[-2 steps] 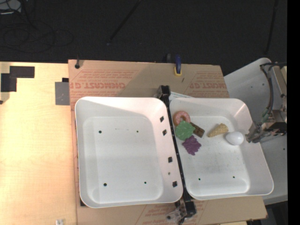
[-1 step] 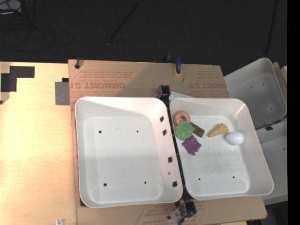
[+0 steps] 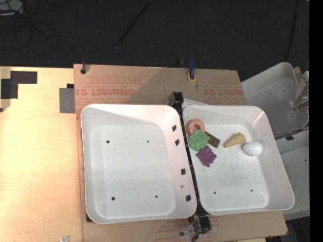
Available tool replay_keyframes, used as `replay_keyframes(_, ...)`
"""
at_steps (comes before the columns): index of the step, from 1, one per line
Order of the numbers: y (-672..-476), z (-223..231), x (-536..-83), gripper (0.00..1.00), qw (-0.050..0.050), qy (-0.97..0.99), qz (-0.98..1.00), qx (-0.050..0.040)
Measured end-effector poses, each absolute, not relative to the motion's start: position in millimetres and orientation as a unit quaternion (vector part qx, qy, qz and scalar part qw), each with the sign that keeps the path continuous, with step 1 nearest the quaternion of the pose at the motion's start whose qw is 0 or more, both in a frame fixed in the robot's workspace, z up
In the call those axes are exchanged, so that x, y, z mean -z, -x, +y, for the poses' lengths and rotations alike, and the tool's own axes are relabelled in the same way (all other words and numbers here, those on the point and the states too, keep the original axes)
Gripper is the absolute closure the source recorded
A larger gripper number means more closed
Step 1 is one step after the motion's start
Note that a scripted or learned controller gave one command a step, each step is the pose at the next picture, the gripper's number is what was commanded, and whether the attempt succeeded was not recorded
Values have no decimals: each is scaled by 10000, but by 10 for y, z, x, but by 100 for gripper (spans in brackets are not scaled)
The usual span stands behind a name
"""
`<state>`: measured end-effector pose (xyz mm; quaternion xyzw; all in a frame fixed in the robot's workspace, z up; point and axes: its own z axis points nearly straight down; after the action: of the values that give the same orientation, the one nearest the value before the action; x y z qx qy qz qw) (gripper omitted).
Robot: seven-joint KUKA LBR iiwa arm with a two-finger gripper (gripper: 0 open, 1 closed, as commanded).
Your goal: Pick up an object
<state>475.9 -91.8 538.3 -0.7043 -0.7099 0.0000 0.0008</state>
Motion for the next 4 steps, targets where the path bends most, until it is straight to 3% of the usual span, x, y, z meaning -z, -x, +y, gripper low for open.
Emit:
replay_keyframes(1, -4791, -364, -3307, 100, 70, 7060, -7082, -58)
replay_keyframes(2, -4755, 137, -3228, 100, 25, 7058, -7084, -17)
replay_keyframes(3, -4750, -496, -2856, 100, 24, 7088, -7054, -28)
replay_keyframes(4, -4766, 44, -3854, 100, -20, 7049, -7093, 32)
